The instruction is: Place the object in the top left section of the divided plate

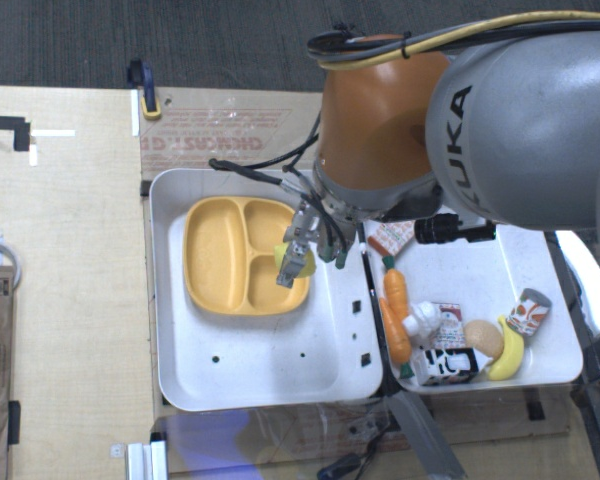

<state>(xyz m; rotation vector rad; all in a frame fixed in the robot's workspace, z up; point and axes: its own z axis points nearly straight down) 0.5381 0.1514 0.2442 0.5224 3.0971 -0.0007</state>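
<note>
Jaws point(298, 253) are hanging over the right edge of the yellow divided plastic plate point(242, 256), seemingly pinching a small yellow-green object point(288, 259), though the grip is hard to confirm. Its long axis is too hidden to judge. The grey arm with its orange band point(380, 108) is reaching down from the right into the left white bin point(250, 368). Carrots point(394, 308) and a banana point(508, 353) are lying in the right bin point(550, 268).

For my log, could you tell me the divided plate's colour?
Plain yellow-orange divided plate, clearest in the camera view.
</note>
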